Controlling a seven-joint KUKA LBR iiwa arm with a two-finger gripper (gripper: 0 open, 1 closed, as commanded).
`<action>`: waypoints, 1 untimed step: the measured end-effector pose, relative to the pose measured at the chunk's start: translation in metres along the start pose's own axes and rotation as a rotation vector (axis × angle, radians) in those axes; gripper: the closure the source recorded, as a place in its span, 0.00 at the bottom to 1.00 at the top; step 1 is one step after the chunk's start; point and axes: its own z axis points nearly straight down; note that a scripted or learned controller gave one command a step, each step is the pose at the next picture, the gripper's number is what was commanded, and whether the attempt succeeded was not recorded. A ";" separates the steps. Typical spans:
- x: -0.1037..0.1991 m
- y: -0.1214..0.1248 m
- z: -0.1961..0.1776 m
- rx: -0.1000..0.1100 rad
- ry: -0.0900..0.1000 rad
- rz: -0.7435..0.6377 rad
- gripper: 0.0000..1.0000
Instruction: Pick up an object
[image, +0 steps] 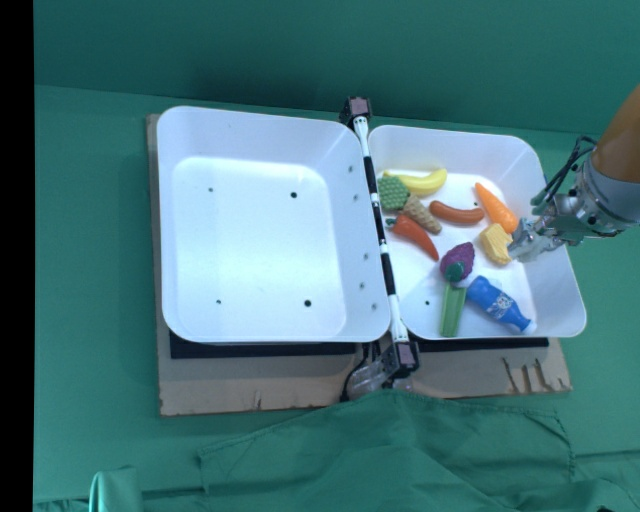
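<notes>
The right bin holds several toy foods: a yellow banana, a green and tan corn cob, a brown sausage, an orange carrot, a red chili, a yellow wedge, a purple eggplant, a green stick and a blue bottle. My gripper hangs at the bin's right side, just right of the yellow wedge, with nothing visibly between its fingers.
The left bin sits beside the right one, split off by a black and white hinge bar. Both rest on brown cardboard over green cloth. A cloth fold bulges at the front.
</notes>
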 end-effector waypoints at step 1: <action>-0.002 0.001 -0.011 -0.003 -0.003 0.004 1.00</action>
